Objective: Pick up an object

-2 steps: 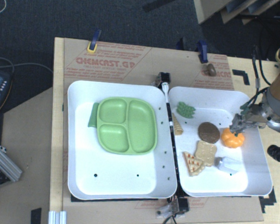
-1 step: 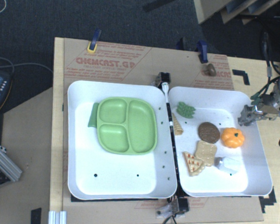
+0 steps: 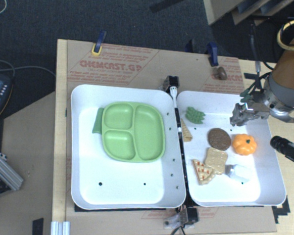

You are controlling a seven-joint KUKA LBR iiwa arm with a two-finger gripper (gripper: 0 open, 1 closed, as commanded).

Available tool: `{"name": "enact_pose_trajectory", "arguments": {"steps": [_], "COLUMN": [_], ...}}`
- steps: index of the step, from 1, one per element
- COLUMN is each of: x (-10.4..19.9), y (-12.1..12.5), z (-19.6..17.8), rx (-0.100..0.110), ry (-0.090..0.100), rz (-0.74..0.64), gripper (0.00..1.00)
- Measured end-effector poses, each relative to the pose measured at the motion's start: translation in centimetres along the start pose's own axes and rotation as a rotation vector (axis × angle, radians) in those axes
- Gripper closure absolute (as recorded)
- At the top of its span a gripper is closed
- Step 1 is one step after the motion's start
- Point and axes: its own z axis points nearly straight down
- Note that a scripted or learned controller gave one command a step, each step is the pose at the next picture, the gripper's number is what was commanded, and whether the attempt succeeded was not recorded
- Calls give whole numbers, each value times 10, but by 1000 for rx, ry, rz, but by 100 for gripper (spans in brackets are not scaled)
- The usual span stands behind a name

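Note:
My gripper [image 3: 238, 118] hangs over the back of the right bin [image 3: 262, 192], just above and behind the orange pumpkin [image 3: 244, 144] and the brown round cookie [image 3: 219, 139]. Nothing shows between its fingers. Further left in that bin lie a green leafy piece [image 3: 195, 115] and a small tan cone [image 3: 186, 133]. Toward the front sit a tan cracker [image 3: 215, 161], a pizza slice [image 3: 203, 172] and a small white and grey object [image 3: 239, 172].
The left bin [image 3: 81, 180] holds a green divided plate [image 3: 133, 131]. The divider between the bins runs down the middle with a black clamp [image 3: 171, 83] at its far end. Blue clamps [image 3: 212, 53] stand at the bench's back edge.

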Motion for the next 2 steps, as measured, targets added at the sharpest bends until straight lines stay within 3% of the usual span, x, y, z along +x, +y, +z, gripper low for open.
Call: {"name": "enact_pose_trajectory", "arguments": {"steps": [2], "x": [107], "y": [41], "z": [-13], "rx": [-1], "ry": [1], "rz": [0], "gripper": [100]}}
